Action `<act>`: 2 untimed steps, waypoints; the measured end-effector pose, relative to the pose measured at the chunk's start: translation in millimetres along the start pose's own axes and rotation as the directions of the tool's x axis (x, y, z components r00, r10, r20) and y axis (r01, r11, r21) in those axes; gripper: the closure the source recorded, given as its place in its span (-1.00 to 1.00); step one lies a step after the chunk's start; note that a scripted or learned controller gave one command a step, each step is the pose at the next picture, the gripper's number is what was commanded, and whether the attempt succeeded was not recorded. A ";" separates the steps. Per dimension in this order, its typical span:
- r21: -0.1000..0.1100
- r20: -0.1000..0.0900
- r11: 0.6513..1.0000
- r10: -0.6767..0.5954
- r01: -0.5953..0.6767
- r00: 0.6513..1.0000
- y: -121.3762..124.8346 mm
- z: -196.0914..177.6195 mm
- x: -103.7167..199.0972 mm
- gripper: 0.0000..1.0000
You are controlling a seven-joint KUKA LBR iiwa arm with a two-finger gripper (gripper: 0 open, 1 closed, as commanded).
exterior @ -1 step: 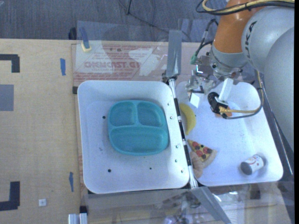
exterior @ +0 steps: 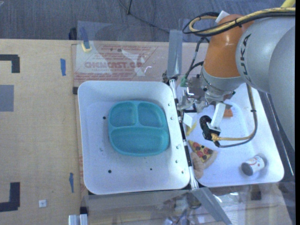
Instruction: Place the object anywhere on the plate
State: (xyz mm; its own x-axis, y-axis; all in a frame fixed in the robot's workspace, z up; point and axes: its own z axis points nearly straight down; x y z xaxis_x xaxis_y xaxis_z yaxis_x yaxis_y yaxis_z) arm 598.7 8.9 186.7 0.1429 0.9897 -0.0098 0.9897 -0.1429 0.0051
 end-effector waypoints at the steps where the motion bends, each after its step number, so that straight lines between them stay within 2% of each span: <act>1: -0.027 0.018 0.999 -0.039 0.039 0.999 -27.7 -8.6 13.3 1.00; 2: 0.001 -0.011 0.969 -0.246 0.246 0.969 -33.8 -21.9 70.3 1.00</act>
State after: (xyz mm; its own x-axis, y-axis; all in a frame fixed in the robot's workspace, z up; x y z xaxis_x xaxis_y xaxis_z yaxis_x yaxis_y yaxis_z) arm 575.1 83.6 207.8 -0.1055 0.9944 -0.0002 0.9944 0.1055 0.0018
